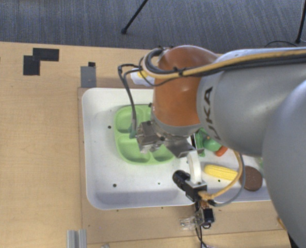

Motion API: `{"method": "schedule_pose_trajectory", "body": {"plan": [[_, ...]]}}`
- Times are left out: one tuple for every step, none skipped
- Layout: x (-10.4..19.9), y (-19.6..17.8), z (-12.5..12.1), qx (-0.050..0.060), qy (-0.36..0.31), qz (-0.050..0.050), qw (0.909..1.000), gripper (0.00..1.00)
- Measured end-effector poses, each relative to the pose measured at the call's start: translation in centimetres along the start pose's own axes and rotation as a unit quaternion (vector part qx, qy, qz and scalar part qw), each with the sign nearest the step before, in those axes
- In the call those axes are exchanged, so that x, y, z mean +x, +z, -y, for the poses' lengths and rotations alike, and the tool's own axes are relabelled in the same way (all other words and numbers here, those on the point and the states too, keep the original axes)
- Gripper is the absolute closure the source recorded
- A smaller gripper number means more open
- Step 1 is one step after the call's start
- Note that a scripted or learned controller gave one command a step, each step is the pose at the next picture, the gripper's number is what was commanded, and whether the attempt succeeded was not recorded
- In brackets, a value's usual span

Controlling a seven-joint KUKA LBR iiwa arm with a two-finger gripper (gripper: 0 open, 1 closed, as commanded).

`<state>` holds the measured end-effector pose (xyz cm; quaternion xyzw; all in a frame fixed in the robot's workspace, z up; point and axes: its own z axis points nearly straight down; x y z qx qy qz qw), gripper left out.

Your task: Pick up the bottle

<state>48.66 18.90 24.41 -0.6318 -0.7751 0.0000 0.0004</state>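
The grey arm (256,102) reaches in from the right and covers much of the white bin (98,154) that sits on the wooden tabletop (34,154), its orange band (178,87) hanging over the bin's middle. Below the band the gripper (158,141) hangs low over a green sectioned tray (127,133) that lies in the bin's left half; its metal parts sit against the tray's right side, but the tips are hidden by the wrist housing, so whether they are apart or together I cannot tell, and nothing can be seen held between them. A bottle cannot be made out with any certainty — the arm hides most of the bin's right part, and none of the things that peek out there reads clearly as one. Just right of the gripper a small green object (210,142) with an orange piece (221,151) beside it shows under the arm. Nearer the front wall lie a yellow ear of corn (220,172) and, just beside its right end, a brown round object (252,179). A black cable (126,94) loops from the wrist down toward the tray — another runs past the bin's front edge to a small connector (204,216) on the tabletop.
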Motion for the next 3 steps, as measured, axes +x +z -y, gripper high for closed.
{"method": "schedule_pose_trajectory", "body": {"plan": [[3.6, -0.8, -0.8, -0.001, -0.019, 0.000, 0.9998, 1.00], [3.6, -1.9, -0.8, -0.002, -0.021, 0.000, 0.9998, 1.00], [3.7, -2.9, -0.9, -0.003, -0.024, 0.000, 0.9997, 1.00]]}}
